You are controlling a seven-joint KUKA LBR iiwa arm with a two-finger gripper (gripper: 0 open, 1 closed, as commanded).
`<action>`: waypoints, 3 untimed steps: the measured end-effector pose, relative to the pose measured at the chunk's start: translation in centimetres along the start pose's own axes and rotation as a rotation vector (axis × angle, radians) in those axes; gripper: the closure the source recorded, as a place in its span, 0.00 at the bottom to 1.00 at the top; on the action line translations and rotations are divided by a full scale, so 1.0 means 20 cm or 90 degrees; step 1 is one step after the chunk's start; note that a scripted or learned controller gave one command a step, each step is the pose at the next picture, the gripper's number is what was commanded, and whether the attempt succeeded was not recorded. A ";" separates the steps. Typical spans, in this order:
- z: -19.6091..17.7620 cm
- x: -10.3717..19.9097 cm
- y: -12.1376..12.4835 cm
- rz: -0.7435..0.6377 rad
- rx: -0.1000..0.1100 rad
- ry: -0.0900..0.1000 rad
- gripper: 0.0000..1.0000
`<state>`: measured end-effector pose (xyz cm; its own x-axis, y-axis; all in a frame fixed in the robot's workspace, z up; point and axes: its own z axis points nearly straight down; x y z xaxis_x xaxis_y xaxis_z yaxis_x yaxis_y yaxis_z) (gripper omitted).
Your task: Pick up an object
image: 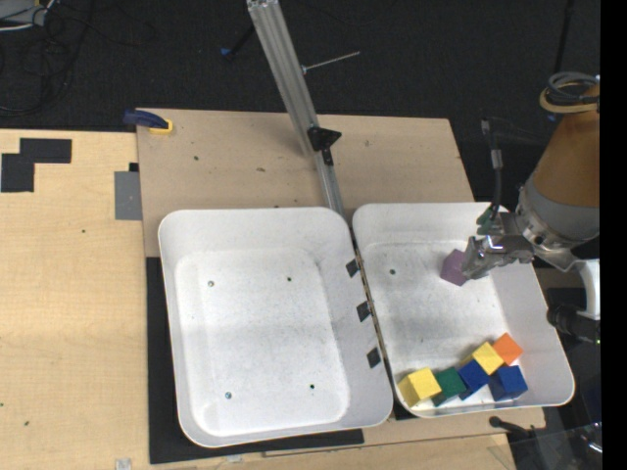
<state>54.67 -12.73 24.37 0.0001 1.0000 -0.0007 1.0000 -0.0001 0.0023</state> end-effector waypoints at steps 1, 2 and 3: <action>0.01 0.21 -0.02 -0.002 0.004 0.002 1.00; 0.04 0.49 -0.11 -0.003 0.005 0.002 1.00; 0.05 0.71 -0.13 -0.003 0.005 0.002 1.00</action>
<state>52.01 1.38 23.36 -0.0040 1.0000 0.0021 1.0000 0.0040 -0.0052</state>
